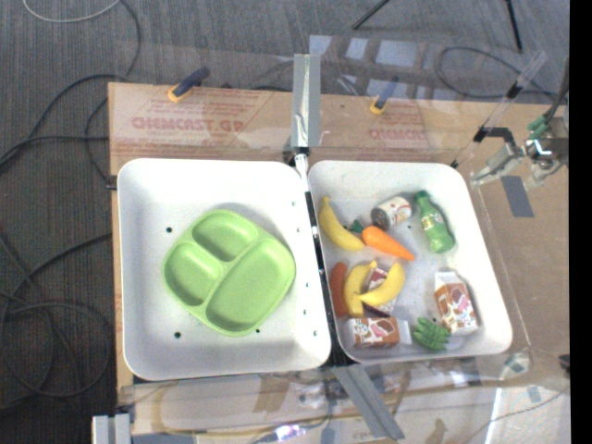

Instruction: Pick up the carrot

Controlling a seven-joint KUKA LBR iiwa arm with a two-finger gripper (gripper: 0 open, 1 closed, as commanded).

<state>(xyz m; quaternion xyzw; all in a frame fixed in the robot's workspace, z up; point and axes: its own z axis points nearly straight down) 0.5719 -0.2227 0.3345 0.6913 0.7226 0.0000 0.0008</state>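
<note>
Carrot [388, 242]: orange, lying in the right bin [481, 239], between a yellow banana [339, 229] and a green bottle [433, 222], just below a small can [392, 212]. Gripper [536, 149]: beyond the carrot's bin, outside its upper right corner; open or closed cannot be told. Step: approach not yet begun; next move calls for travel over the carrot, then descent.

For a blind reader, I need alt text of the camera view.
An orange carrot lies among toy foods in the right white bin, between a yellow banana and a green bottle. The left bin holds a green divided plate.
</note>
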